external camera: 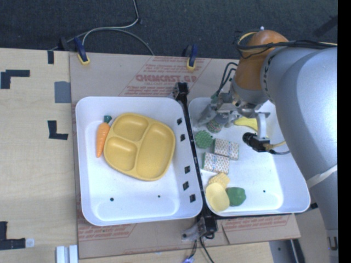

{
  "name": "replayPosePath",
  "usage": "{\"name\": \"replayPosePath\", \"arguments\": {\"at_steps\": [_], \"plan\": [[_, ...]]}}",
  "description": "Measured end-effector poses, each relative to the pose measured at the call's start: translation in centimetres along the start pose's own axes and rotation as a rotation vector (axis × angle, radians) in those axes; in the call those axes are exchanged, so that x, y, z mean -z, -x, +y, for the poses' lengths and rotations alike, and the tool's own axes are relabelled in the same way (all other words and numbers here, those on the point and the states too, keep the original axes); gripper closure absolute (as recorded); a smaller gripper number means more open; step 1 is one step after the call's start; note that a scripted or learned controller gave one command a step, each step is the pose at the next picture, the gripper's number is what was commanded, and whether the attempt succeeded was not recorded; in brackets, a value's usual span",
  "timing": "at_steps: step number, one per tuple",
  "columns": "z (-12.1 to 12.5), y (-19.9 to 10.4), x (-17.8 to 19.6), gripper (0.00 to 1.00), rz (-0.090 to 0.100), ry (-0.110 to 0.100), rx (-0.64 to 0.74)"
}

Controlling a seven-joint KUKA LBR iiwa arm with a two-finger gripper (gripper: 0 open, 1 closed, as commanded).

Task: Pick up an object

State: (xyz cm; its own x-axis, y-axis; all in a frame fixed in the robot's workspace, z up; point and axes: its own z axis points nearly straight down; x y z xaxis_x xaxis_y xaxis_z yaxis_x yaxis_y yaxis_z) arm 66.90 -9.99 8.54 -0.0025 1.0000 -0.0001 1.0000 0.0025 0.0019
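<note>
Camera view: gripper [215,119] is hovering low in the right bin [285,199]'s upper part, its state indeterminate. Beneath it are lying a green textured piece [204,140], two patterned flat squares [221,154] and smooth yellow rounded pieces [217,193]. A glossy yellow divided plate [139,146] is occupying the left bin [131,207].

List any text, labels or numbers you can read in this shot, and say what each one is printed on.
"CHEMCAST" in red, followed by letters too blurred to read: on the brown cardboard sheet under the two white plastic bins.
Smaller red lines beneath it: too blurred to read.
Faint red print on the cardboard's front edge, below the bins: unreadable.
</note>
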Motion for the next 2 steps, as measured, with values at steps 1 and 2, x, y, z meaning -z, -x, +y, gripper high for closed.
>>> {"name": "replayPosePath", "arguments": {"at_steps": [1,2], "plan": [[0.0,1.6,0.0,0.0,-0.001,0.0,-0.001],[0.0,1.5,1.0,1.0,-0.002,0.0,0.001]]}}
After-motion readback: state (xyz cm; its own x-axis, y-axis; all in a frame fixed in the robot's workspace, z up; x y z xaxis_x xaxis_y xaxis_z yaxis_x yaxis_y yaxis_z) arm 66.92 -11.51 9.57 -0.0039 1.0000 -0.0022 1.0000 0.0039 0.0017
